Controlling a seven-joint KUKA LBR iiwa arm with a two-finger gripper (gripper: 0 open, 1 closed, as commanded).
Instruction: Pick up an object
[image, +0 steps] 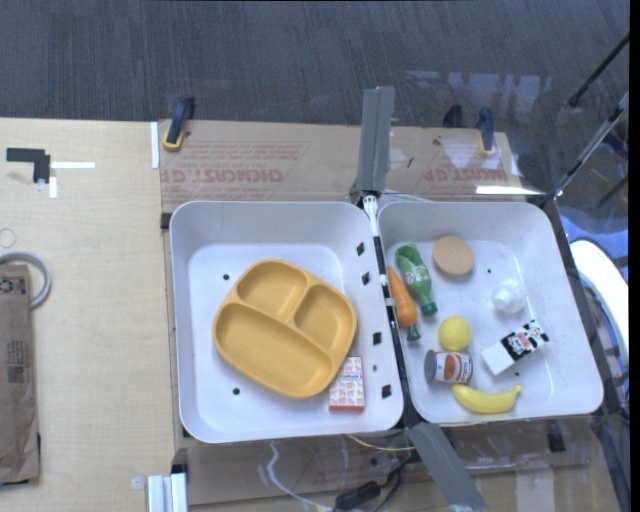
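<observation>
Inside left bin (190, 300): yellow plate (285, 328), small carton (347, 386); right bin (570, 330): toy foods

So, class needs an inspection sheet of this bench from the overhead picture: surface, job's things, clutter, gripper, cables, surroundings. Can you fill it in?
Surface: two white bins side by side, left bin, right bin, on a wooden bench.
Job's things: right bin holds green bottle, carrot, round tan disc, lemon, can, banana, small milk carton, white lump.
Clutter: left bin holds yellow divided plate and small red-and-white box.
Gripper: nothing seen.
Cables: wires below the bins.
Surroundings: cardboard sheet, clamps.
</observation>
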